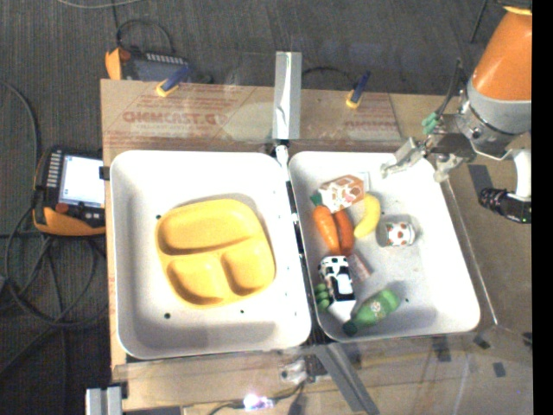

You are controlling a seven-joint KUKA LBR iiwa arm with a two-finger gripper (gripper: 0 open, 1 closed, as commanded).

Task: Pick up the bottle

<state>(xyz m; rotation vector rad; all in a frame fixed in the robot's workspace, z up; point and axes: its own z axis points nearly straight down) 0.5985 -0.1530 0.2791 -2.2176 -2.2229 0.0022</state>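
The bottle [374,309] is green with a label and lies on its side near the front edge of the right bin [449,258], its cap pointing left and forward. My gripper [422,163] hovers over the bin's back right corner, far behind the bottle. Its two fingers stand apart, open, with nothing between them. The orange band of the arm rises at the upper right.
The right bin also holds a small carton [341,193], a banana [370,216], two carrots [330,228], a red-and-white can [397,233], and a black-and-white toy [339,277] close to the bottle's left. A yellow divided tray [216,251] sits in the left bin [130,232].
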